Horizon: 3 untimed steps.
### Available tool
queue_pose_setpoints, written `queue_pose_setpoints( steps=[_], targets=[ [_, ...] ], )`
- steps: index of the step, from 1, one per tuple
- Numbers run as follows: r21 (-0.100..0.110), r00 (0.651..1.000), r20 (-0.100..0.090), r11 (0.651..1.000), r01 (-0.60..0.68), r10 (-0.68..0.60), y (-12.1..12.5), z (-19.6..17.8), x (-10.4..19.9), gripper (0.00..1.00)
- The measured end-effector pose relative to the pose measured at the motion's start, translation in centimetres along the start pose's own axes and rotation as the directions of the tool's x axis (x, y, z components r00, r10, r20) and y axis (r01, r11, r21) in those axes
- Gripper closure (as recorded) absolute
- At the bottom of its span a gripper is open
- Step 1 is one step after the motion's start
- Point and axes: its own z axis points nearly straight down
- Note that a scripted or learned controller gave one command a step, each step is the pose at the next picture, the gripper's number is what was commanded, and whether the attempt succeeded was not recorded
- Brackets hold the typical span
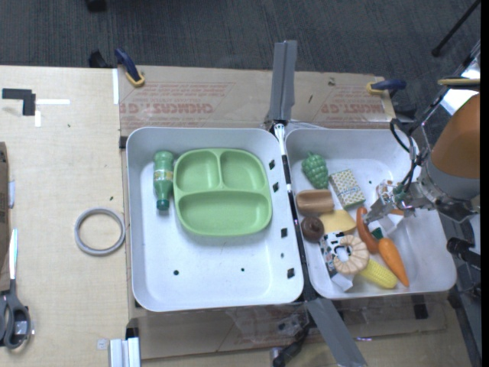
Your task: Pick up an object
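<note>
My gripper [384, 205] hangs low over the right bin [428, 281], in its right half, with the orange-banded wrist [461, 147] behind it. Toy food crowds the bin's left half. Just left of and below the gripper are a red chili [366, 232] and an orange carrot [392, 259]. Further left lie a yellow cheese wedge [338, 222], a patterned box [346, 186], a bread roll [315, 200], a green bunch of grapes [314, 169], a brown donut [312, 227], a shrimp-like piece [352, 255] and a yellow corn [379, 275]. The gripper's tip is hard to make out against the clutter.
The left bin [206, 281] holds a green divided plate [223, 191] and a green bottle [163, 178] beside it. On the bench at the left are a tape ring [99, 230] and scissors [15, 319]. A grey post [283, 82] stands between the bins at the back.
</note>
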Motion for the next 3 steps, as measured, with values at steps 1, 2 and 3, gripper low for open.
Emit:
queue_pose_setpoints(
  steps=[1,2,3],
  targets=[
    [0.001,0.995,-0.001,0.995,-0.102,0.102,2.5,1.3,7.4,0.00],
    [-0.027,1.000,0.008,0.999,0.025,-0.025,-1.3,0.7,7.4,0.00],
    [0.001,0.996,0.001,0.996,-0.086,0.086,0.9,1.4,8.7,0.00]
  ],
)
